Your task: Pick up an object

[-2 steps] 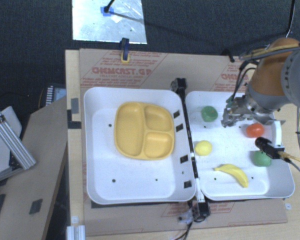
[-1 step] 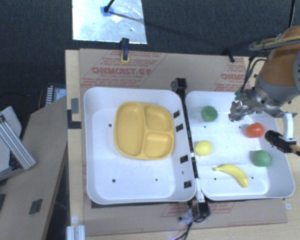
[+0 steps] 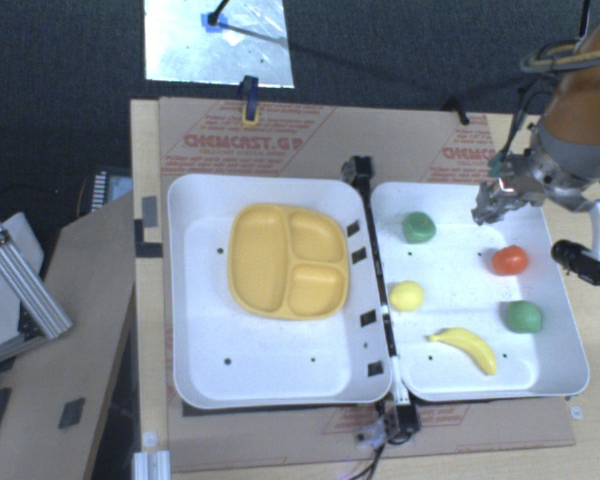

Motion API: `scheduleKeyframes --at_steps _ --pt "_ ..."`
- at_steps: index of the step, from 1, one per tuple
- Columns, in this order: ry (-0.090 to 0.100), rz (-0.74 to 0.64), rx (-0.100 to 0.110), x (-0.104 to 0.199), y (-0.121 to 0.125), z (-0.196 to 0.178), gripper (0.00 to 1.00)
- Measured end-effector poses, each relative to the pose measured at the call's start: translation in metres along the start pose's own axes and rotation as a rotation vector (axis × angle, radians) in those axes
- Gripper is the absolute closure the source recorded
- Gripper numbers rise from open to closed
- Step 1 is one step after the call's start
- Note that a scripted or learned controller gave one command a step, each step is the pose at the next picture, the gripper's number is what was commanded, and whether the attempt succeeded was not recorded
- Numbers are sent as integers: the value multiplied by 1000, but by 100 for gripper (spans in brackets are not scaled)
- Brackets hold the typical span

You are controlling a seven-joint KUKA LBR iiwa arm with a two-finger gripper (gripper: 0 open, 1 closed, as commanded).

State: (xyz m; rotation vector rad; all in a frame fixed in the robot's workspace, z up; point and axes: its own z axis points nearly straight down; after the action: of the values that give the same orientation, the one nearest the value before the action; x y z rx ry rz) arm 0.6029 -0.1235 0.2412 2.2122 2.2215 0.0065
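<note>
The claw [image 3: 492,208] is being held above the right bin [image 3: 570,368], its opening indiscernible; centring over the nearby tomato [image 3: 510,260] is being advised.

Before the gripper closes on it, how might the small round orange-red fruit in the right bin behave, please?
The small round orange-red fruit would probably roll if nudged, being round on the flat right bin floor. It looks smooth, perhaps slippery. It sits alone, so it could roll freely.
</note>
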Motion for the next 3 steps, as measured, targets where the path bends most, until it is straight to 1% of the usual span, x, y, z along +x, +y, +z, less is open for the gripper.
scheduleKeyframes --at_steps 1,2,3 --pt "4 -5 6 52 -1 12 100" --pt "5 -6 6 111 1 4 100" --pt "4 -6 7 163 -2 18 100"
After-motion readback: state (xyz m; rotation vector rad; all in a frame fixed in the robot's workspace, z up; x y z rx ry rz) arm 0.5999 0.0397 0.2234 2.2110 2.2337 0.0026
